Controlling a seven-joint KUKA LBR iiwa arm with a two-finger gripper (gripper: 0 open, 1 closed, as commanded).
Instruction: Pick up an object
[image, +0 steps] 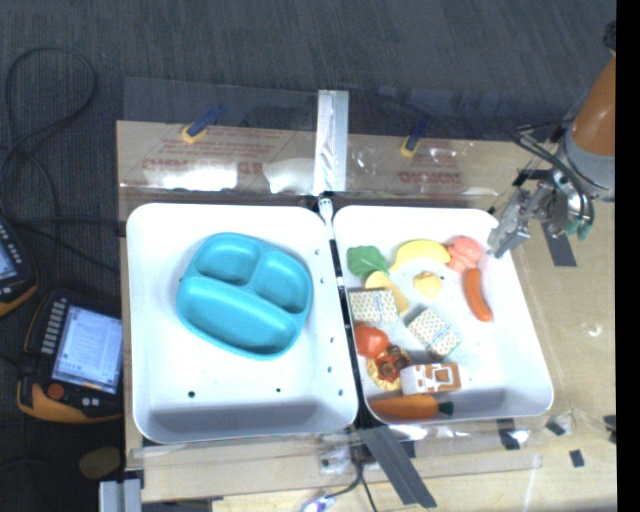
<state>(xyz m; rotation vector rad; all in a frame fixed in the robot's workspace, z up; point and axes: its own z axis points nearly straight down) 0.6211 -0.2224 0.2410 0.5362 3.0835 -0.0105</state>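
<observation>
The gripper (508, 232) hangs over the right bin's (520, 300) far right corner, fingers apart and empty. The nearest toy, a pink piece (464, 250), lies just to its left; an orange sausage (477, 295) runs lengthwise below it.

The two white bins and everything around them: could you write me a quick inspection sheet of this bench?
Surface: bench bearing left bin and right bin, side by side.
Job's things: toy food heaped in the right bin, including a sausage, tomato, carrot and green leaf.
Clutter: blue divided plate in the left bin.
Grippers: gripper over the right bin's far right corner, holding nothing.
Cables: black cable on the floor at left.
Surroundings: handheld screen unit left of the bench; dark carpet.
</observation>
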